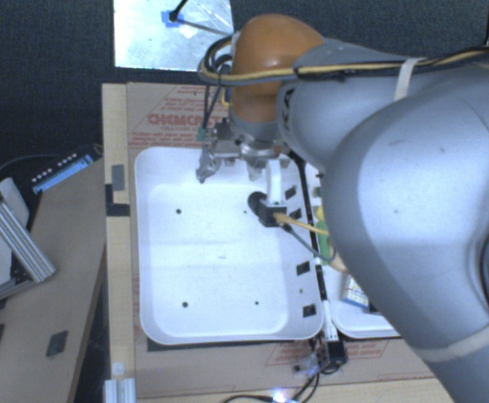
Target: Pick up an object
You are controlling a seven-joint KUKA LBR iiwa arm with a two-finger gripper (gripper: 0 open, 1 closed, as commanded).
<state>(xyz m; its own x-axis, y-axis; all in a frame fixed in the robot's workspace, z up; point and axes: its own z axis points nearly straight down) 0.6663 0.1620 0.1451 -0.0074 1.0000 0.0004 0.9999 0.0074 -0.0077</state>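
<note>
Two white bins sit side by side on cardboard (165,116) with red print. The left bin (152,309) is in plain sight: its floor shows white, marked by four small dark dots (179,212). The right bin (369,329) is mostly covered by the arm (412,208), which comes in from the right. Only a narrow slice by the shared wall and a patch of the near corner can be seen. In that slice lies a yellow-green thing (323,244), and nearer the front a pale pack (356,295) with a blue edge. Both are partly hidden, so I cannot tell what they are. These are the things to pick that can be seen, and they lie in the right bin, well apart from the gripper (204,173).

The gripper hangs over the far edge of the left bin, pointing down below the orange band (270,53). From this angle I cannot tell whether it is open or closed.

Black clips (303,269) sit along the wall between the bins. Beyond the cardboard a shiny metal sheet (173,23) lies on dark ground. At the left a metal rail (13,233) runs at a slant, and near it lies a dark bar (60,170) with a blue edge
</note>
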